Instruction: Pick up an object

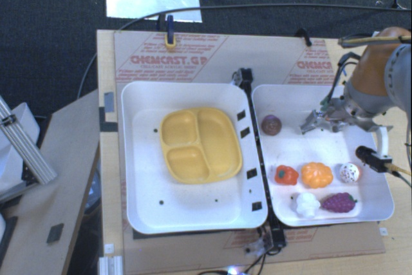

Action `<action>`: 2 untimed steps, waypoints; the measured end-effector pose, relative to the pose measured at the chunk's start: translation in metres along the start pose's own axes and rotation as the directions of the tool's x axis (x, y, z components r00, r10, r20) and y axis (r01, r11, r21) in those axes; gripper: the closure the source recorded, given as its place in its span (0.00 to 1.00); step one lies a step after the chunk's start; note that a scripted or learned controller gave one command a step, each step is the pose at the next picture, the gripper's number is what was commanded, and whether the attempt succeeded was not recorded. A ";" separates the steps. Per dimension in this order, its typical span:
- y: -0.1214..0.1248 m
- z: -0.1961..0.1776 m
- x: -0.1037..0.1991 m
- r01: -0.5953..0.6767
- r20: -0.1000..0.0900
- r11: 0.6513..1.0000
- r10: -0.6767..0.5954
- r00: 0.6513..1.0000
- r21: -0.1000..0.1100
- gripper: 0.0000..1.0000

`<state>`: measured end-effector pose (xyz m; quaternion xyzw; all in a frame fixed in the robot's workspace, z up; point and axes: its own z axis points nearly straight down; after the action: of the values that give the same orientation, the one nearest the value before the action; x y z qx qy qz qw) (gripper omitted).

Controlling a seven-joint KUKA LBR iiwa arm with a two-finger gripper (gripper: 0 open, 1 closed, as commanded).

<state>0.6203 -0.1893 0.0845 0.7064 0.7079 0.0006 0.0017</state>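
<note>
Gripper (313, 123) hovers over right bin (283, 97), beside maroon ball (271, 125); fingers look spread, grasping nothing. You likely target ball, isolated from toy cluster.

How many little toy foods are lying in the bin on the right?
6, all in the right bin: a dark ball at upper left, then red pepper, orange pumpkin, speckled white ball, with white piece and purple grapes in front.

- A robotics lab, not a home.
- The tabletop (212, 51) is a protective-film-covered sheet printed "CHEMCAST GP", clamped at its far edge.
- Cables (270, 8) trail over dark carpet (51, 9).
- Two white bins (138, 96) sit under an industrial arm (380, 71).
</note>
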 end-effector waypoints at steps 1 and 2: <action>0.001 -0.012 0.000 0.000 0.001 1.000 0.000 1.000 -0.003 1.00; 0.005 -0.075 0.005 0.003 0.000 1.000 -0.003 1.000 -0.003 1.00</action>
<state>0.6252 -0.1847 0.1595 0.7054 0.7088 0.0017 0.0029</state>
